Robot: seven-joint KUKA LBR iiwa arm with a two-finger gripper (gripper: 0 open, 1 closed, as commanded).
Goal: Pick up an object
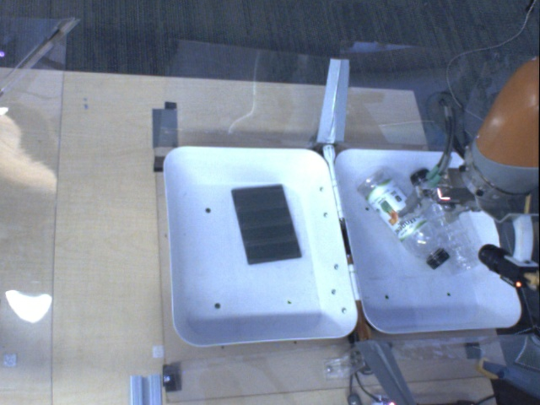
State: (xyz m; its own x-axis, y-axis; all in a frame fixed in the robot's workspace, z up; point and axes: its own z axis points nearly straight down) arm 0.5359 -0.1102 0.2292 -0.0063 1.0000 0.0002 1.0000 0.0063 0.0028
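Picking up an object is the step in hand, and it is judged not yet done: nothing can be seen held.

Position: the gripper (445,196) hangs over the far right part of the right bin (396,306), above a loose cluster of items. Whether it is spread or closed cannot be told; the wrist and arm body cover it from above.

Candidates:
- A small bottle (387,199) with a green and white label lies on its side, towards the far edge of the right bin, just beside the gripper on its dividing-wall side.
- Some clear plastic clutter (440,229) touches the bottle's near end.
- A small black piece (436,259) sits at the near edge of that clutter.
- A dark ridged slab (266,224) lies flat at the centre of the left bin (198,298), well apart from the arm.

Recommendation: the bottle looks the soundest target. The approach should straddle its narrow width, come down square to its long axis, and close at mid-body so it does not roll or pivot. The clear plastic is likely to slip or crush. The slab lies too flat and wide for a pinch.

Limits of inspection:
- The outline of the clear plastic is hard to separate from the white floor, so the number of pieces is undetermined.
- The right bin's near right corner is covered by the arm.
- The label text is illegible.
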